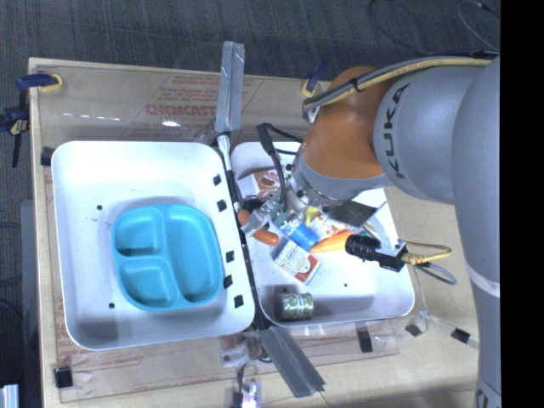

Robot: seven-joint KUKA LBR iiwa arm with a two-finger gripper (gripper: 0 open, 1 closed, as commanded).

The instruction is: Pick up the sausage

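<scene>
Orange-red, short, glossy sausage (265, 236) in right white bin (387, 300), long axis roughly left-right. Just left and below grey two-finger gripper (280, 209). Jaw state impossible to tell.

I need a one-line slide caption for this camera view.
KUKA arm reaches over cluttered right bin near sausage; blue tray in left bin.

Bench (110, 79): pale wood-coloured top under a clear sheet, faint red printing near the far edge, glare streaks at far left. 2 shallow white bins side by side; left bin (76, 185), right bin (387, 300). Grey metal bar (228, 87) runs from the far edge to the seam between the bins; a second grey bar (289, 364) sits at the near end. Blue-and-yellow clamp (38, 82) on far left corner. Floor (127, 11) beyond: dark grey carpet. Lighting even, overhead.
</scene>
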